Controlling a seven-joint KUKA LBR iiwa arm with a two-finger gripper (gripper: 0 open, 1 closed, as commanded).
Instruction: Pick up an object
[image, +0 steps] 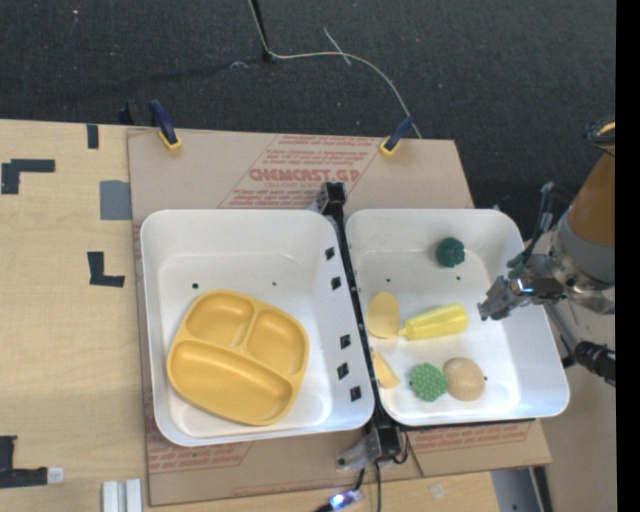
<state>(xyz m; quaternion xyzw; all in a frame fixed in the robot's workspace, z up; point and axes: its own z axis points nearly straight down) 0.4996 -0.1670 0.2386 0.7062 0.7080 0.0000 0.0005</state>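
Observation:
The right bin (535, 400) holds several small objects. A dark green ball (450, 251) lies near its back. A yellow corn-like piece (437, 322) rests in the middle, touching a pale yellow oval piece (382, 314) on its left. Near the front sit a bumpy green ball (428, 381) and a tan round object (464, 378), side by side. A small yellow wedge (385, 372) leans at the bin's left wall. My gripper (503, 296) hovers over the bin's right side, right of the corn-like piece, with nothing visibly held.
The left bin (160, 240) contains a yellow divided plate (238, 355). A black divider strip (343, 300) runs between the bins. Two clamps (165, 130) (396, 135) pin the cardboard sheet at the back. A cable (370, 70) lies behind on dark carpet.

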